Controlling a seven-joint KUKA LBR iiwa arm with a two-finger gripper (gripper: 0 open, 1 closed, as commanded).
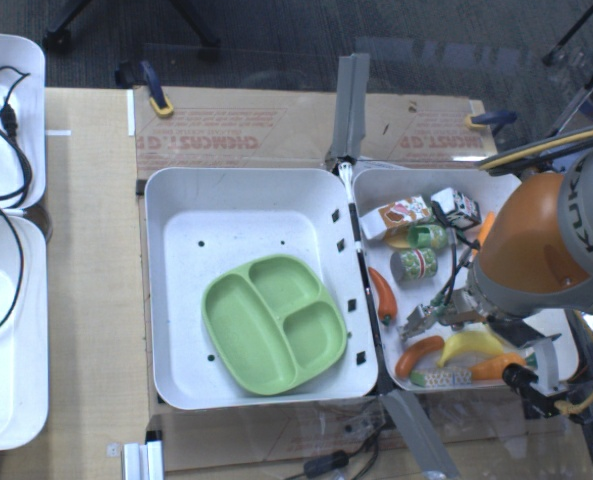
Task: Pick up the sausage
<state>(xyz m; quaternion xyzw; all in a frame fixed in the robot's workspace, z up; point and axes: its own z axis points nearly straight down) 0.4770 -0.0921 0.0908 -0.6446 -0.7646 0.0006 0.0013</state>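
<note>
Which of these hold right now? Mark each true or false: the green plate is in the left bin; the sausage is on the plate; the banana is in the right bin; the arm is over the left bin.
1. The green plate lies in the left bin. True.
2. The sausage lies on the plate. False: it lies in the right bin, beside the banana.
3. The banana is in the right bin. True.
4. The arm is over the left bin. False: it is over the right bin, with the gripper just above the sausage.
</note>
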